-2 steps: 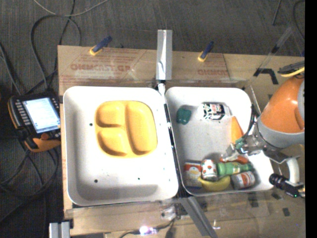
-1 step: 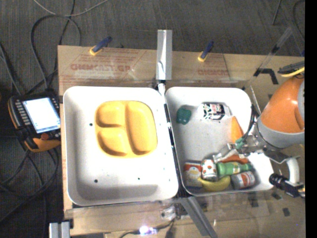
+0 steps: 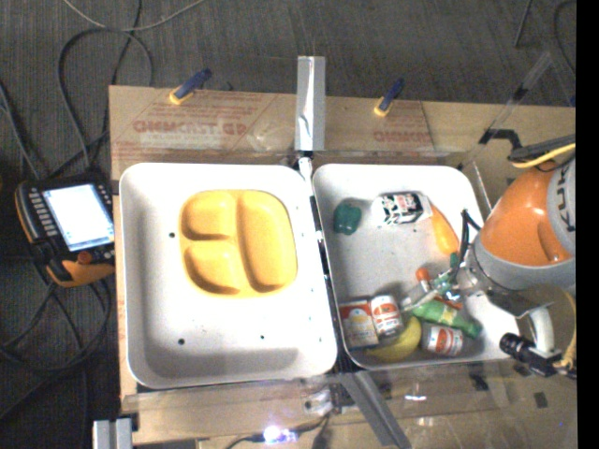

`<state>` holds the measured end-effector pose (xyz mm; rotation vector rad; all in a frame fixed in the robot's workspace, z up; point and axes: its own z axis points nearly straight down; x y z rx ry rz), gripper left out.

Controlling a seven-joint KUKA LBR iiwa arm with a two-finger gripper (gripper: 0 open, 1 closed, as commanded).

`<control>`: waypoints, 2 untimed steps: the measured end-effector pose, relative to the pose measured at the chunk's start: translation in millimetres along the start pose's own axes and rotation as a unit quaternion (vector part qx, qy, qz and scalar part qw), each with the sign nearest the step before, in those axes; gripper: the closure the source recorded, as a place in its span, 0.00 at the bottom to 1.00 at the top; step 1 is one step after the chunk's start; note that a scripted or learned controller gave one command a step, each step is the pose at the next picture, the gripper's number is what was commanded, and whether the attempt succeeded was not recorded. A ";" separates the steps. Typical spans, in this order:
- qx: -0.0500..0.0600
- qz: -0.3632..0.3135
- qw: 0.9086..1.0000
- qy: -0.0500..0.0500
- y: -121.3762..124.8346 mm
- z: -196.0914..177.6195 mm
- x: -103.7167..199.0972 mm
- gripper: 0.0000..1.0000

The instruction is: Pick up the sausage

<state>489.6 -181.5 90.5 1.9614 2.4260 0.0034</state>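
Sausage [image 3: 445,232] lay at the right bin's [image 3: 393,174] right edge — orange, slanted, apart from the hand [image 3: 447,286], which sat over the cans [image 3: 372,318]; its grip I cannot tell.

2 white bins [image 3: 140,251] sit on a brown cardboard base [image 3: 215,124]. A yellow divided tray [image 3: 239,241] fills the left one. The right holds a green piece [image 3: 347,217], a black-and-white carton [image 3: 401,208], an orange item [image 3: 444,232], a yellow banana [image 3: 401,342] and red-labelled cans [image 3: 372,318]. The arm [image 3: 529,232] shows orange over grey.
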 end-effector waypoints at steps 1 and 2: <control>0.000 -0.001 1.000 0.001 1.5 -8.3 1.2 1.00; 0.009 -0.078 0.997 0.009 10.7 -130.4 42.8 1.00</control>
